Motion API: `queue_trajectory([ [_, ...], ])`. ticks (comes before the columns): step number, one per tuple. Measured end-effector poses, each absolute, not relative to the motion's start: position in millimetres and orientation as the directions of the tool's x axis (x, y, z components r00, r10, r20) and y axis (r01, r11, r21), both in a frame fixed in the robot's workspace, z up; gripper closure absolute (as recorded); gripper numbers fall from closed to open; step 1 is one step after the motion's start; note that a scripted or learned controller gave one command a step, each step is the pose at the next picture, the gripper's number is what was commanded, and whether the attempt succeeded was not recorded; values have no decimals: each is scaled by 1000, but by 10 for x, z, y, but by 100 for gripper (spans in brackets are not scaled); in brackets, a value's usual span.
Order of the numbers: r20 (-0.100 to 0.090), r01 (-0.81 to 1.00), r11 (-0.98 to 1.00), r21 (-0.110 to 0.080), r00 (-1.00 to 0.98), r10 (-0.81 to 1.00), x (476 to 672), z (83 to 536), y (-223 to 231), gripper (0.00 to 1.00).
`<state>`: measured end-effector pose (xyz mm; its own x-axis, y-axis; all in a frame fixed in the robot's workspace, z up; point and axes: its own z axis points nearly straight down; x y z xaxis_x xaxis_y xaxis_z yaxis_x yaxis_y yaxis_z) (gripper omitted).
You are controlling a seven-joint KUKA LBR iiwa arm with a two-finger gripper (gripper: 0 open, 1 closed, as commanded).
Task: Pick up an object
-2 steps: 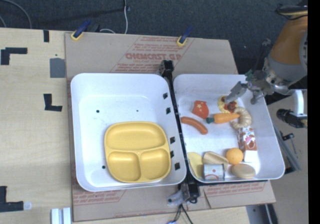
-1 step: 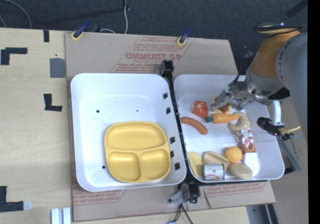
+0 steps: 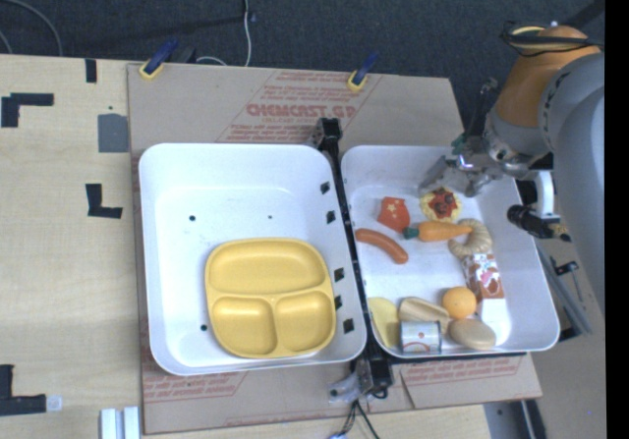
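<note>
Just below the spread, empty tool [image 3: 454, 178] lies a small pizza toy [image 3: 440, 202].

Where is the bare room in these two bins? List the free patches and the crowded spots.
Left bin: bare floor along the far side and left of the yellow tray. Right bin: bare floor in its far-left part, between the divider and the red piece, short of the pincer. Crowded: the right bin's near and right side, around the sausage, carrot and orange.

Two bins sit side by side on the table [image 3: 59, 260]. The left bin [image 3: 172, 172] holds a divided plate [image 3: 270, 295] — the right bin [image 3: 378, 167] holds toy food, a sausage [image 3: 381, 245] left of a carrot [image 3: 442, 230].
</note>
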<state>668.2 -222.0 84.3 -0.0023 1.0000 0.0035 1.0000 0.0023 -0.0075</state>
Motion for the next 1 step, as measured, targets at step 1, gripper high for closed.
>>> queue_trajectory([
  [1, 4, 1000, 9, -2, -9, 1000, 6513, 844, -1108, 0],
])
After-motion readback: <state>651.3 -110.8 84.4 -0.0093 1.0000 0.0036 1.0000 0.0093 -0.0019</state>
